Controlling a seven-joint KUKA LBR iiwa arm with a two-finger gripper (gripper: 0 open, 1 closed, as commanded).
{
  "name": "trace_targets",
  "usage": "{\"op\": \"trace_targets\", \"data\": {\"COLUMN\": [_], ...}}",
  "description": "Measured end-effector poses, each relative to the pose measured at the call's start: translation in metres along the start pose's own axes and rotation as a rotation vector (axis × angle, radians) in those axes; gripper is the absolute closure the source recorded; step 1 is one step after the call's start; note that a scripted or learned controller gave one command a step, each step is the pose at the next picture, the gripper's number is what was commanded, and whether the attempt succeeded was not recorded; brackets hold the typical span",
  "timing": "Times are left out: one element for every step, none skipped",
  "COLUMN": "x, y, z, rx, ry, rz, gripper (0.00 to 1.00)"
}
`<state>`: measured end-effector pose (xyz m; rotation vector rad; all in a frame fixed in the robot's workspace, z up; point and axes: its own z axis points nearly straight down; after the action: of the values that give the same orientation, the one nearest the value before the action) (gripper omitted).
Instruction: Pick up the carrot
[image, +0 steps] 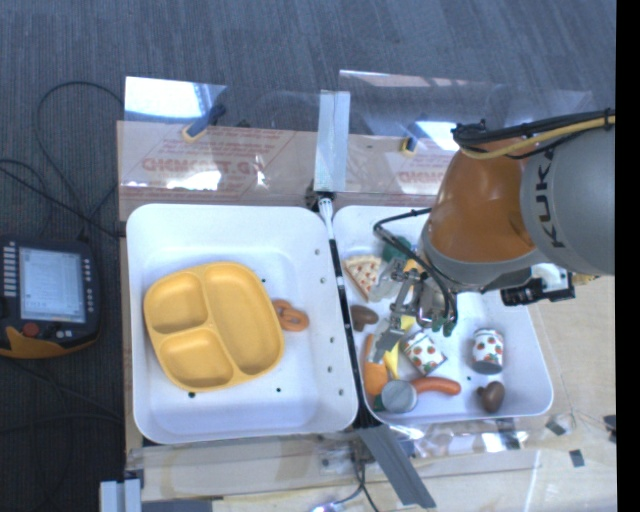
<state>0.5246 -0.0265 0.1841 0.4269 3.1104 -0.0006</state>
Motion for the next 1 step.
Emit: {"op": "trace_targets", "data": {"x": [-0.057], "y": [-0.0401], "z": [0.0003], "rx": [0.002], "ry": [0.0], "rz": [0.123], "gripper": [0.0]}}
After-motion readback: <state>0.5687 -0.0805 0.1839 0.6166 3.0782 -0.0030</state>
